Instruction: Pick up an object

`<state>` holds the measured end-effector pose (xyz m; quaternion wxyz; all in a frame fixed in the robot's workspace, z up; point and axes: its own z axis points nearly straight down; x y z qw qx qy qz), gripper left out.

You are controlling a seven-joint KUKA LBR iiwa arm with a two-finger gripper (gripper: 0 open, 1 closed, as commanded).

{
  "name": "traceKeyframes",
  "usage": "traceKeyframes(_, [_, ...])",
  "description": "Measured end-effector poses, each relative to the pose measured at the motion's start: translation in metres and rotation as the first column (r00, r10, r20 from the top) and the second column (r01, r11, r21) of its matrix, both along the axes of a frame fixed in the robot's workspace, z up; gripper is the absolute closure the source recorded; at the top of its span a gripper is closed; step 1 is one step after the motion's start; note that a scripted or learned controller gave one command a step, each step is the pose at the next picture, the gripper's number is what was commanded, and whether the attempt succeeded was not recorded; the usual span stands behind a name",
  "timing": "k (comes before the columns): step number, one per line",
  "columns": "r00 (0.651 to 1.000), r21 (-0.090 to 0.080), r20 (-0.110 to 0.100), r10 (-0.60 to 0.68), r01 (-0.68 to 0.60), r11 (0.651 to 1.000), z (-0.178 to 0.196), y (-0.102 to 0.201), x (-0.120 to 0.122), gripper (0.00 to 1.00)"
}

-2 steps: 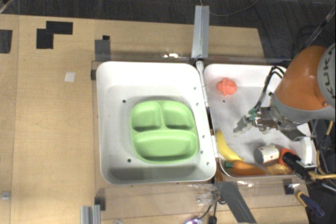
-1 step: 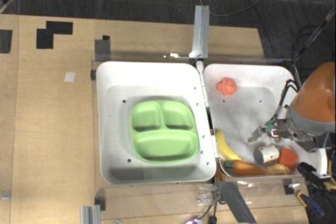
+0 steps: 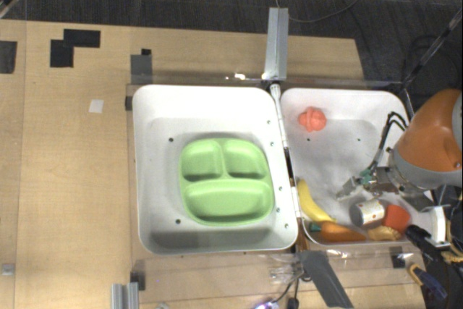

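Where toys crowd, the end effector hovers.

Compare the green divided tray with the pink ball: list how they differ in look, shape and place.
The green divided tray is green, flat and split into compartments; the pink ball is pink, round and far smaller. The tray lies in the left bin; the ball lies in the right bin. Both sit apart from the gripper.
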<state>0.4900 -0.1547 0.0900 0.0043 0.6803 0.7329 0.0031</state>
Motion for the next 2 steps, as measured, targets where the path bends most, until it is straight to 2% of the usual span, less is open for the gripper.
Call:
traceKeyframes(1, [0.946,-0.006,0.004,0.324,-0.324,0.946,0.000,-0.029,0.036,0.00])
traceKeyframes(2, [0.968,-0.002,-0.001,0.252,-0.252,0.968,-0.002,-0.020,0.158,0.00])
